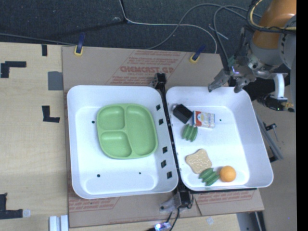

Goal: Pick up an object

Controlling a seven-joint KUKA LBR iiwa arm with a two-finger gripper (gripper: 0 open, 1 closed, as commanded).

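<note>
A green divided plate point(127, 131) lies in the left bin point(77, 143); the right bin point(245, 143) holds a black block point(182, 112), small carton point(204, 119), two green pods point(189, 133), toast point(198, 160) and orange point(227, 173). The gripper point(225, 84) hangs open, empty, over its far rim.

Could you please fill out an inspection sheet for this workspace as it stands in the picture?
Surface: cardboard sheet on a wooden bench, bearing two shallow white bins; left bin, right bin.
Job's things: in the right bin, black block, small white carton, green pods, tan bread slice, second green pods, orange ball.
Clutter: green divided plate in the left bin.
Grippers: two-finger gripper open, above the right bin's far rim, holding nothing.
Cables: grey cables across the dark floor behind the bench.
Surroundings: black tape marks on the bench.
</note>
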